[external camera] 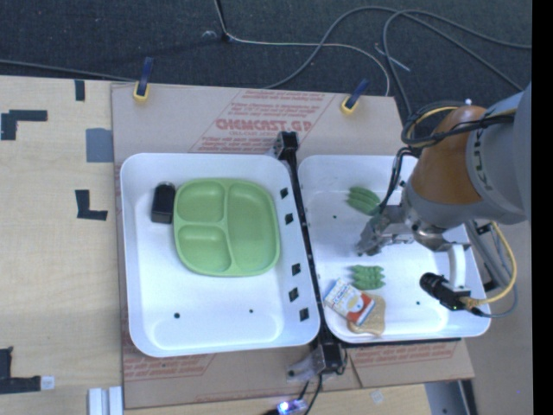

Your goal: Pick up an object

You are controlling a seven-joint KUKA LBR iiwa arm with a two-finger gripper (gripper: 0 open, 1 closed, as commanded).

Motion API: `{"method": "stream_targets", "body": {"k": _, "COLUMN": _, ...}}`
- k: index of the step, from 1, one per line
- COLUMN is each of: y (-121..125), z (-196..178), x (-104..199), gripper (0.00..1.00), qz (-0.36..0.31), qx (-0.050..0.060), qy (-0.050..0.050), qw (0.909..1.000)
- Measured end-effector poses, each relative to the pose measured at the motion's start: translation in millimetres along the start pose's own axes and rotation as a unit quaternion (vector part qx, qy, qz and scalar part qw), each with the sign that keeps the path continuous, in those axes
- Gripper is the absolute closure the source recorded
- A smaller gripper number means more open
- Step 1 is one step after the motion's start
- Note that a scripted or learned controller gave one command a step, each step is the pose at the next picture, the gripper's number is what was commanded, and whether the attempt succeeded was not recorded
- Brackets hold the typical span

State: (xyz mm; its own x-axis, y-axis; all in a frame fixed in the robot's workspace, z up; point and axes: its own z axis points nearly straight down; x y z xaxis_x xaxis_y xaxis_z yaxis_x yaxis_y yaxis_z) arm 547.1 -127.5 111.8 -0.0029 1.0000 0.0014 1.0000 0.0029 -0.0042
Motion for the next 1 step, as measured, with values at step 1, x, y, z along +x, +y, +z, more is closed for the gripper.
{"method": "stream_targets", "body": {"k": 1, "y": -6.7, "z": -45.7, "x": 4.3, "gripper": 1.0, "qz": 0.001, "qx": -0.003, "qy": 0.0, "qw": 1.0}}
